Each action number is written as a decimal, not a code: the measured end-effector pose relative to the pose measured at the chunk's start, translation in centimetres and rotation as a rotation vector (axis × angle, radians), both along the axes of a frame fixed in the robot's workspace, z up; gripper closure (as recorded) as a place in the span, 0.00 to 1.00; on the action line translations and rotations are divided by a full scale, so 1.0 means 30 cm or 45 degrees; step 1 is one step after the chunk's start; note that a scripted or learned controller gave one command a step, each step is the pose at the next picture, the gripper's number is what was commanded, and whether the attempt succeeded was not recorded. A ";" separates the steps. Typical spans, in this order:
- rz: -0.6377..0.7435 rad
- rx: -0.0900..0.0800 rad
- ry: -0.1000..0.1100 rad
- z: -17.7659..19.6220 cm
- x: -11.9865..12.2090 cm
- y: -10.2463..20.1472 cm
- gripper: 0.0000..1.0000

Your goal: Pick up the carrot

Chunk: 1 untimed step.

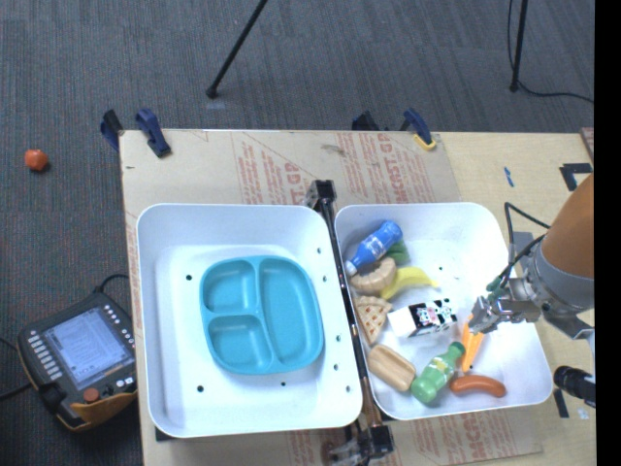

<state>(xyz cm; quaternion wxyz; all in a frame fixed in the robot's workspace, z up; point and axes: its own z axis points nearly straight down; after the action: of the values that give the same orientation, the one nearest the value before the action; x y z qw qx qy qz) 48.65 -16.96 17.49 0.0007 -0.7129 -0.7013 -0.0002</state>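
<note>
The gripper [482, 316] hangs low inside the right bin [485, 223], near its right wall, and its fingers are closed around the upper end of the carrot [472, 347], a slim orange piece that slants down and leftward from the fingertips. The carrot's lower end lies just beside the green bottle [436, 375], and a red-orange sausage [476, 386] rests just below it near the bin's front edge. To the left sit a small black-and-white carton [431, 316], a hot dog bun [390, 367], a waffle wedge [372, 316], a banana [412, 278] and a blue bottle [375, 245]. The left bin [165, 260] holds a blue divided tray [262, 314]. A teach pendant [78, 357] lies on the floor beside the bench, and a small orange ball [36, 159] sits farther away on the carpet
</note>
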 end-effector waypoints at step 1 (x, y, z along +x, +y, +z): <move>-0.001 0.000 0.000 0.000 0.000 0.000 0.00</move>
<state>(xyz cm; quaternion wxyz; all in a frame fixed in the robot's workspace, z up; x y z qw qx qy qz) 48.64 -16.96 17.48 0.0007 -0.7131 -0.7011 -0.0001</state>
